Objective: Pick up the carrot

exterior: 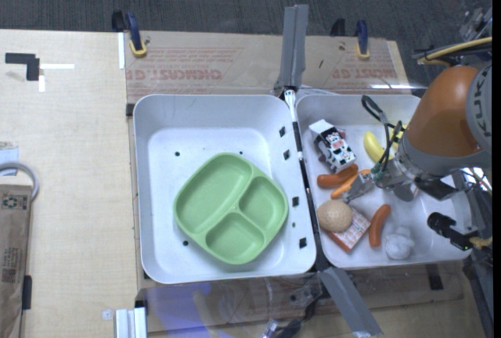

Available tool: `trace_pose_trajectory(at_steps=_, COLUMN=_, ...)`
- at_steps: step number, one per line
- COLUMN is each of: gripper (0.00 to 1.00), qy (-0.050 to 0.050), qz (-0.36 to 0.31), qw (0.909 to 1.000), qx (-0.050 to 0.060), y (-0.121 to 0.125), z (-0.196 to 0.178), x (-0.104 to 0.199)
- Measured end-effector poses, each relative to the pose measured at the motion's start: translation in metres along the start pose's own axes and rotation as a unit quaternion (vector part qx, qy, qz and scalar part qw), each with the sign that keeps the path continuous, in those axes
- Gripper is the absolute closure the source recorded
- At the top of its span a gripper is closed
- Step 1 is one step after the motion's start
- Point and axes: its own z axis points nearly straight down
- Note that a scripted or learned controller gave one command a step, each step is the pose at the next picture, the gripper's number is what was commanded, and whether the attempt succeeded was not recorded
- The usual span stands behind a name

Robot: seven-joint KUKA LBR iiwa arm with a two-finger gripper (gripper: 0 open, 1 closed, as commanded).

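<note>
We see two white bins side by side on the bench. The left bin holds a green divided plate. The right bin holds the carrot near its middle, a banana, a small black-and-white carton, a round tan ball, a sausage and a pale lump. The gripper sits low just beside the carrot's right end; we cannot tell how its fingers stand.

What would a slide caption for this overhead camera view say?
Robot gripper poised at the carrot in the right bin; a green divided plate sits in the left bin.
</note>
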Motion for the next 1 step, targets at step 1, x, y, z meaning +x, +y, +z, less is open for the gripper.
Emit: trace_pose_trajectory(at_steps=1, gripper=0.00, qy=-0.001, qz=-0.092, qw=0.9958, qx=-0.001, y=0.0489, z=-0.0008, x=0.0217)
